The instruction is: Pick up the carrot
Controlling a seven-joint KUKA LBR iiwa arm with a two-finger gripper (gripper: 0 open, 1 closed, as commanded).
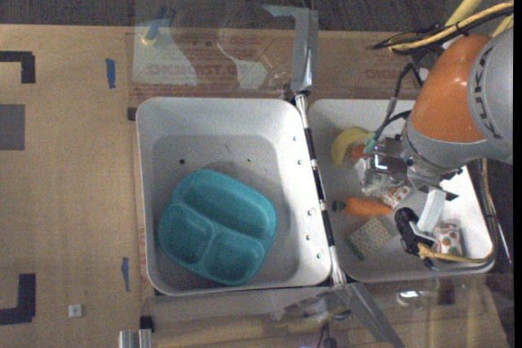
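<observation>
The carrot (369,206), orange with a small green end pointing left, lies flat in the right bin (481,253) near its left wall. My gripper (385,177) hangs over that bin just above and slightly right of the carrot, under the grey wrist and orange band. Nothing shows the carrot held; it rests on the bin floor. The arm hides part of the bin behind it.
A yellow fruit (349,144) lies at the right bin's back left. A tan and green block (371,235) sits in front of the carrot, and a red and white item (448,240) at front right. The left bin (220,118) holds a teal divided plate (217,226).
</observation>
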